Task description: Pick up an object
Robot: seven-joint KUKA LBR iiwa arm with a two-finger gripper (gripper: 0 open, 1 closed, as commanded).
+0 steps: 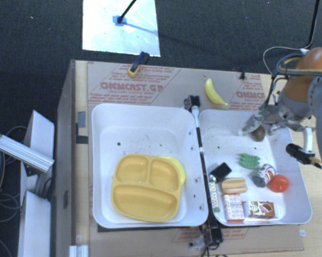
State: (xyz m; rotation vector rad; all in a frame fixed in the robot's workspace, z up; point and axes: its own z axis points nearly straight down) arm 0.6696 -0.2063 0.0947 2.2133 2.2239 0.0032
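My gripper (260, 126) is low over the back of the right bin (300, 206), with its fingers spread open. A small brown rounded object (259, 134) lies just under and between them; neither finger presses on it. Further forward in this bin are a green toy (249, 160), a black block (220, 170), a bun (234, 184), a tin can (261, 175), an orange-red ball (279, 183) and two small cartons (233, 207) (260, 209).
The left bin (105, 128) holds a yellow divided tray (147, 187). A banana (215, 93) lies on the bench behind the right bin. A yellow-and-dark clip (137, 64) lies at the bench's back edge. A divider rail (201, 153) runs between the bins.
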